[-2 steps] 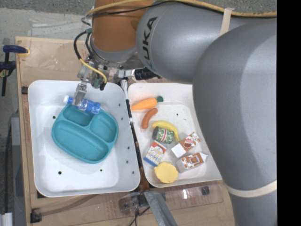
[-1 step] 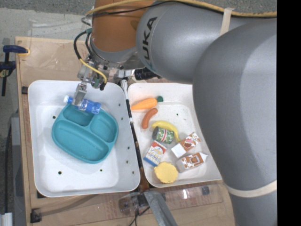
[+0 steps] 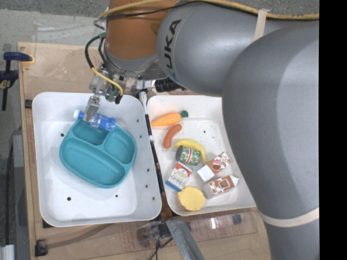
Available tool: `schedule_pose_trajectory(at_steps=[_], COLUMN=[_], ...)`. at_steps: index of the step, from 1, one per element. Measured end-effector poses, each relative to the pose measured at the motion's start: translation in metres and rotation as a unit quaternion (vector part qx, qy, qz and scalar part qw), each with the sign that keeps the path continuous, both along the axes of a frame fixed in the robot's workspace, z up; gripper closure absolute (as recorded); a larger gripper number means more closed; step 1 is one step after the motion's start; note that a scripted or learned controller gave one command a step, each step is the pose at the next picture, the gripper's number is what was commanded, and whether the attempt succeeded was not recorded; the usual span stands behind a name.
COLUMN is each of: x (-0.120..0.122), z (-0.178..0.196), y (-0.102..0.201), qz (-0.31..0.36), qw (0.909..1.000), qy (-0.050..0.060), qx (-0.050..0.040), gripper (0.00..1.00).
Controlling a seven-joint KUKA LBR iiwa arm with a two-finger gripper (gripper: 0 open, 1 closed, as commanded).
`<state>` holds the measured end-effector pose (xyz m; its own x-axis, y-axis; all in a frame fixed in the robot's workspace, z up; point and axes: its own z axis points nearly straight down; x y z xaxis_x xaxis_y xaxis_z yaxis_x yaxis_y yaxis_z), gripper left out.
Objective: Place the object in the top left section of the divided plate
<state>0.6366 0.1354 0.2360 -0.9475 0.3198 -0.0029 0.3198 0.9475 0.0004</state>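
I see my gripper (image 3: 93, 108) low over the left bin (image 3: 49, 199), its fingers clenched on a small water bottle (image 3: 97, 120) that lies tilted across the plate's far rim. The bottle sits right under the gripper, over the top left section of the teal plate (image 3: 97, 164). Off to the gripper's right, in the other bin (image 3: 217, 112), lie a carrot (image 3: 165, 119), a sausage (image 3: 172, 135), a banana (image 3: 191, 145), a can (image 3: 188, 156), milk cartons (image 3: 217, 173) and a yellow disc (image 3: 191, 198).
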Motion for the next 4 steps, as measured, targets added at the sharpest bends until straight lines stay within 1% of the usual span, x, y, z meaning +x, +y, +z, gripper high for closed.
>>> schedule_pose_trajectory(at_steps=[4], x=[0.0000], z=[0.0000], y=[0.0000], qz=[0.000], qw=[1.0000], qy=[0.000], qx=[0.0000], gripper=[0.00])
